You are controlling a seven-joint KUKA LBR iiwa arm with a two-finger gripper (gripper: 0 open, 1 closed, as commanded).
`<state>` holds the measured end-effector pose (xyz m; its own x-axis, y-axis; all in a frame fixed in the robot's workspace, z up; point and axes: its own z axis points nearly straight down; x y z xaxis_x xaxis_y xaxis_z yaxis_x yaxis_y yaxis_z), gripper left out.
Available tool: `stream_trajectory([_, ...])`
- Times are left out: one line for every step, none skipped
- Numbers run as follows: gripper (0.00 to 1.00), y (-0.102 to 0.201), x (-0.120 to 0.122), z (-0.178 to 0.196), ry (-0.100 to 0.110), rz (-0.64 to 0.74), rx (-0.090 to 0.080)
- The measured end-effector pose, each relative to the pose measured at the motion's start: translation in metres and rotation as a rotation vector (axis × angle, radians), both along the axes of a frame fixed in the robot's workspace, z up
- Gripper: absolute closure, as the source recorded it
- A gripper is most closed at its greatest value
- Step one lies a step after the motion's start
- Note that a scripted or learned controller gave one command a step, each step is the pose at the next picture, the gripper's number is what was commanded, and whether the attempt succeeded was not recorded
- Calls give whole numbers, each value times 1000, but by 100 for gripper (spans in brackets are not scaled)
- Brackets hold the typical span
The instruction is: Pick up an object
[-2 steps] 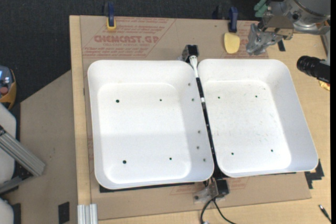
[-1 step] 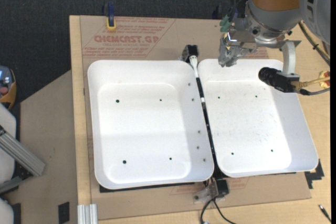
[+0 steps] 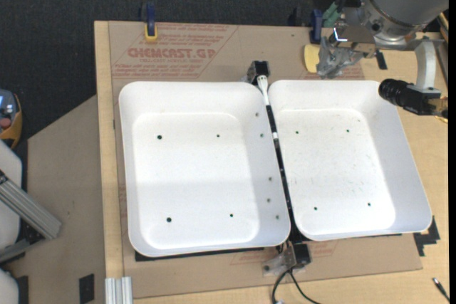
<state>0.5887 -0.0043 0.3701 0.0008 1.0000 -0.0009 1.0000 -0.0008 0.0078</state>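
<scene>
**Approach stage: jaws at back edge, above right bin**

Left shallow white plastic bin (image 3: 135, 153): floor shows small dark dots, no graspable item that I can make out. Right shallow white plastic bin (image 3: 399, 174): fine dark specks, likewise no clear object. A small pale yellow piece (image 3: 311, 58) lies on the brown cardboard-covered worktop (image 3: 107, 82) just behind the right bin, beside the metal two-finger jaws (image 3: 335, 62); whether it is the target, cannot tell. Jaw opening: cannot tell.

Judgement: confirm a target first, then centre over it and descend vertically.

Red print on cardboard behind the left bin: "CHEMCAST G.P"; smaller lines unreadable.
</scene>
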Motion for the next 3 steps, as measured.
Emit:
stream_trajectory([100,26,22,-69,15,3,2])
stream_trajectory([100,-77,12,-50,4,-9,-4])
stream_trajectory([100,-119,17,8,-2,-3,-3])
